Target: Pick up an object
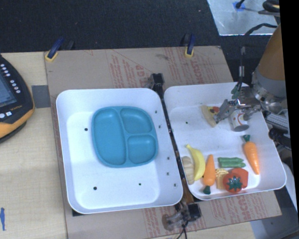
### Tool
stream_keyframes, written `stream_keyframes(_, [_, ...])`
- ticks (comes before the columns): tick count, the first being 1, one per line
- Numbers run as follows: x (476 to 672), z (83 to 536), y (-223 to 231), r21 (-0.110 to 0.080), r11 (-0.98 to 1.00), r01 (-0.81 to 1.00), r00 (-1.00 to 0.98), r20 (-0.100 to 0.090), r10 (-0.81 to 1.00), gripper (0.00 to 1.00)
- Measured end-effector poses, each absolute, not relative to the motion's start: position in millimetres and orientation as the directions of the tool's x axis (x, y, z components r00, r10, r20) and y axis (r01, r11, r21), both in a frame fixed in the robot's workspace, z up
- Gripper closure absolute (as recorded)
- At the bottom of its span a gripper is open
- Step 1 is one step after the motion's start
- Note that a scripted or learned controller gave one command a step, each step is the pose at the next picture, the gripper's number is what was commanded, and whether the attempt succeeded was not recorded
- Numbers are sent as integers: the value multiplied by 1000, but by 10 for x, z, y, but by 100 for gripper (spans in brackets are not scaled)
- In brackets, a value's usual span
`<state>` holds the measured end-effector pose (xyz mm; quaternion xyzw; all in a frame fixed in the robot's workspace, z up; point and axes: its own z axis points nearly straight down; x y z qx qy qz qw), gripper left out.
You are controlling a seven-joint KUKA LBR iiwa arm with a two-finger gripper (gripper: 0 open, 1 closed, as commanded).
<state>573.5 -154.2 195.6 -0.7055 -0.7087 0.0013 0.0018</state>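
My gripper (236, 115) hangs over the back of the right bin (189, 100), its dark fingers spread open. A small grey can-like object (240, 123) sits just below them, between the fingertips; I cannot tell whether they touch it. A pale yellow wedge (209, 115) lies just left of the left fingertip. Toy food lies along the bin's front: a banana (197, 161), an orange carrot (209, 170), a green pod (231, 162), a red pepper (236, 180), and a second carrot (251, 155) at the right.
The left bin (83, 195) holds a blue divided plate (125, 135). A teach pendant (2, 100) lies on the bench at far left. Blue clamps (55, 48) (188, 44) hold the cardboard's back edge. A beige piece (187, 167) rests against the right bin's left wall.
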Motion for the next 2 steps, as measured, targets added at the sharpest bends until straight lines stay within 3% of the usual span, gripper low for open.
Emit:
stream_keyframes(1, [6569,925,-1772,-1,6,1000,-6,-2,1000,0])
stream_keyframes(2, [6583,1048,-1771,1,10,1000,-10,-1,1000,100])
